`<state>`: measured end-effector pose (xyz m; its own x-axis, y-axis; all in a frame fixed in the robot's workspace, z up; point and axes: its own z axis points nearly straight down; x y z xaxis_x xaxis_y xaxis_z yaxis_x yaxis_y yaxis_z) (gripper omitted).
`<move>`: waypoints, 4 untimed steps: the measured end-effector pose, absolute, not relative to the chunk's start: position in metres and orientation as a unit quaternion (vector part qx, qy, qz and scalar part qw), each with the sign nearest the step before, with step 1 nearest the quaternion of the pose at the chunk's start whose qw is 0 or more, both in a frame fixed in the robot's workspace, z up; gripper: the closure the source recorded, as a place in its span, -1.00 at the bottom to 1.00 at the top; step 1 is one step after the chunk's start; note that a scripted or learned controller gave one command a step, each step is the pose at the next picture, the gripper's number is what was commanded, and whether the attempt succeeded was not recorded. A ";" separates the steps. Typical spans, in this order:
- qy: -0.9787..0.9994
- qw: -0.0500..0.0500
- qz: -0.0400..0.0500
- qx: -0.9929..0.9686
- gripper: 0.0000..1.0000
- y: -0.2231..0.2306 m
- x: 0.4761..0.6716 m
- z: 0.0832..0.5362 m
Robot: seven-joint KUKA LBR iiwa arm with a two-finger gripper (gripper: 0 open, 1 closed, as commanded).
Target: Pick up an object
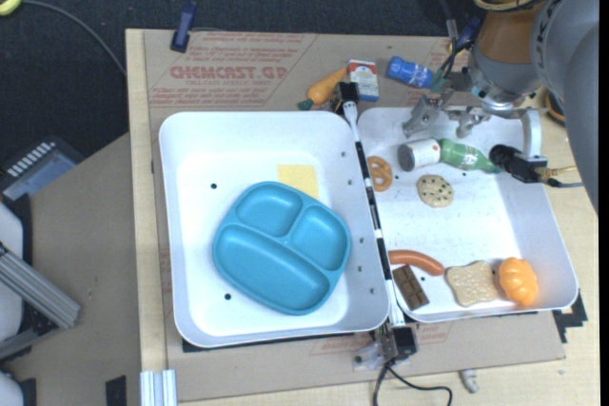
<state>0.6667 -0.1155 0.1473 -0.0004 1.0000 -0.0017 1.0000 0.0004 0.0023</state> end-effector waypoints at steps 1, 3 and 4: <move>0.707 0.000 -0.001 0.707 -1.00 -0.163 0.602 0.091; 0.708 -0.022 -0.018 0.705 -1.00 -0.142 0.655 0.078; 0.707 0.000 0.000 0.707 -1.00 -0.126 0.600 0.084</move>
